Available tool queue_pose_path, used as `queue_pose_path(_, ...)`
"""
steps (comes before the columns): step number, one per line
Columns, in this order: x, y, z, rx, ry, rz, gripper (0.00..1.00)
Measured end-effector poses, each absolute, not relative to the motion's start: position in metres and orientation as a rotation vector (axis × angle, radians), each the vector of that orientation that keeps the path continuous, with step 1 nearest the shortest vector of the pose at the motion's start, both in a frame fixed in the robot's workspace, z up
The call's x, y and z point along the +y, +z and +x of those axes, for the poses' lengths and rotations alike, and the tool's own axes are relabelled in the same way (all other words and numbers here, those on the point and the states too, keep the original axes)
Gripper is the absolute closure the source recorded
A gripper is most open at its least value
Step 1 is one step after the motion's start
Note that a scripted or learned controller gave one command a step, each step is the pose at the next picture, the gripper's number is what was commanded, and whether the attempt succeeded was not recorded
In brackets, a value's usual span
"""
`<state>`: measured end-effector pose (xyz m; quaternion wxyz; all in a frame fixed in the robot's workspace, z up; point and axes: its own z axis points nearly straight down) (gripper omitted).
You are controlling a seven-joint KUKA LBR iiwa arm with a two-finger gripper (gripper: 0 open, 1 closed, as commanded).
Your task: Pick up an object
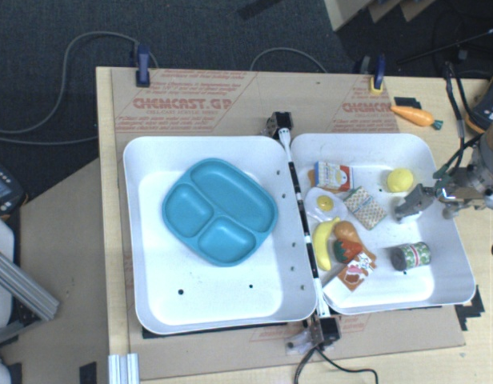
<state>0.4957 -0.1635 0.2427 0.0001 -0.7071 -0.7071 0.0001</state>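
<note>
White bins sit side by side; your left bin [142,294] carries a blue tray [218,212], the right bin [438,290] the clutter. Your gripper [410,206] hovers near its right edge, grip state unreadable, approaching. Next, descend onto the can [411,256].

The left bin [142,238] holds a divided tray [219,211]. The right bin [374,144] holds a ball [399,180], a can [410,256] and a banana [322,245].
</note>
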Motion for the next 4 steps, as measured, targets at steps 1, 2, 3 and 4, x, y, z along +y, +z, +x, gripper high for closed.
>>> queue_pose_path(1, -0.109, 0.150, 0.514, -2.220, 0.005, -2.208, 0.00)
queue_pose_path(2, -0.105, 0.081, 0.477, -2.215, 0.005, -2.219, 0.00)
queue_pose_path(3, -0.106, 0.095, 0.480, -2.222, -0.002, -2.225, 1.00)
queue_pose_path(4, -0.037, 0.190, 0.521, -2.238, -0.014, -2.217, 1.00)
